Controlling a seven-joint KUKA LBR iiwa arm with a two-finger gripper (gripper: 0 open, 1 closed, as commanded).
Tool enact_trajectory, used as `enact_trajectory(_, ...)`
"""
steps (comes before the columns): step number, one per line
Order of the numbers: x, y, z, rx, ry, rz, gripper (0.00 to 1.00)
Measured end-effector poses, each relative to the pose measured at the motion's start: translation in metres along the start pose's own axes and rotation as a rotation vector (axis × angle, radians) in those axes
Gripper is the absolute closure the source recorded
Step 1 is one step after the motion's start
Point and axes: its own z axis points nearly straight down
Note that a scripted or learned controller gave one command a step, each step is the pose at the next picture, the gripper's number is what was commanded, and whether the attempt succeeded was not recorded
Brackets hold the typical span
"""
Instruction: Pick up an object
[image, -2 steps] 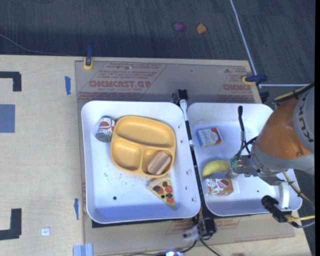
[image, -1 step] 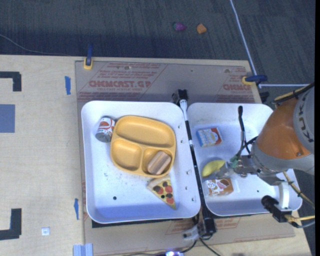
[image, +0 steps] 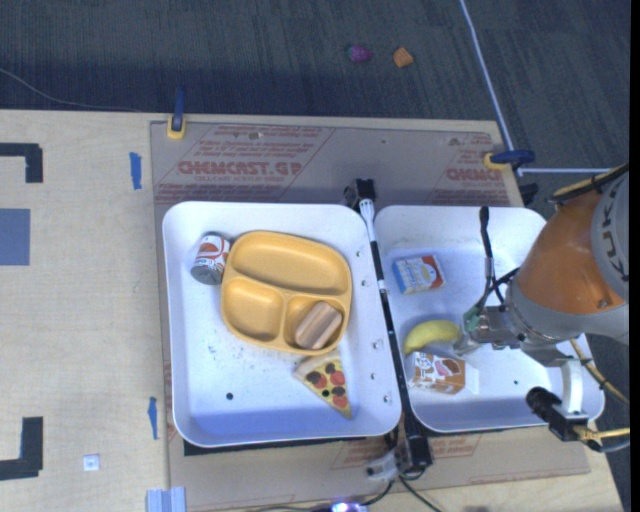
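Pictured from above: light wooden table (image: 80, 330) marked with black and blue tape, dark blue carpet (image: 250, 50) behind it with two small scraps, one purple, one orange. On a brown printed board (image: 300, 160) held by clamps, two shallow white bins side by side. In the left bin (image: 190, 400): yellow divided tray (image: 280, 285) holding a bread roll (image: 318, 325), a small can (image: 209, 258) touching the tray's left edge, a pizza slice (image: 328, 385) just below it. In the right bin (image: 500, 400): blue-and-white packet (image: 416, 272), yellow banana (image: 430, 334), brown-and-white pouch (image: 438, 373) just beneath. Reaching in from the right, grey arm with orange band (image: 570, 265), claw (image: 472, 330) low beside the banana's right end; grip and opening impossible to tell.
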Motion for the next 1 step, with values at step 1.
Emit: enact_trajectory(1,0.0000,-0.0001,0.0001,0.000,0.000,0.000,0.00)
